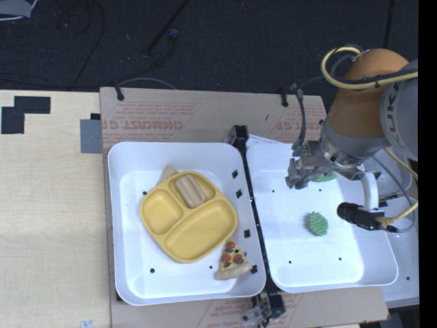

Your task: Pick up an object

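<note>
Camera view: hand (298, 176) over right bin (287, 265), grip state unclear; cardboard (205, 118) print mirrored, illegible.

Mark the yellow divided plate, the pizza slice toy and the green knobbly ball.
yellow divided plate (167, 214): camera view, its bare left compartment.
pizza slice toy (233, 260): camera view, middle of the topping.
green knobbly ball (316, 223): camera view, its centre.

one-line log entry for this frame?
gripper: over right bin, back edge | green object: loose in right bin | yellow tray, pizza slice: left bin
</note>
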Action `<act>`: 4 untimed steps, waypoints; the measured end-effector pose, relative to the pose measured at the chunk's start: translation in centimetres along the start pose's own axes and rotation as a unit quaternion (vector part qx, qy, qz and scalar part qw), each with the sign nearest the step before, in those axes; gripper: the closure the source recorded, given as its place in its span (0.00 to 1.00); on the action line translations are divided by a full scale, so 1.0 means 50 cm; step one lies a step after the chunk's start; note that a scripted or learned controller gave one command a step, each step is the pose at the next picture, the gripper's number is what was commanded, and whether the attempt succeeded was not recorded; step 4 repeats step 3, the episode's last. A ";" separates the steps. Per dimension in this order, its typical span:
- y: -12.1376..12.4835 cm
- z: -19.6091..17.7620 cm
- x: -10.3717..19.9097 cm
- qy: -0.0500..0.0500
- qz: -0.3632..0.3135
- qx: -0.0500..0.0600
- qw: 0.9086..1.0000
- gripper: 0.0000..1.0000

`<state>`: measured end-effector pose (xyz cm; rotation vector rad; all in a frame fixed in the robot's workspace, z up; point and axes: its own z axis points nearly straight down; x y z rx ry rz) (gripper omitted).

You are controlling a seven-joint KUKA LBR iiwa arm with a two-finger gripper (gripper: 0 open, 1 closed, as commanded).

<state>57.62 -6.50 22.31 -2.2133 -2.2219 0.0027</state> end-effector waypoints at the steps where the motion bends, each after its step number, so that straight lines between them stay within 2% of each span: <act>1: -0.037 0.018 0.101 0.000 0.000 0.001 1.000 1.00; 3: -0.087 0.031 0.315 0.000 -0.001 0.001 1.000 1.00; 4: -0.087 0.031 0.315 0.000 -0.001 0.001 1.000 1.00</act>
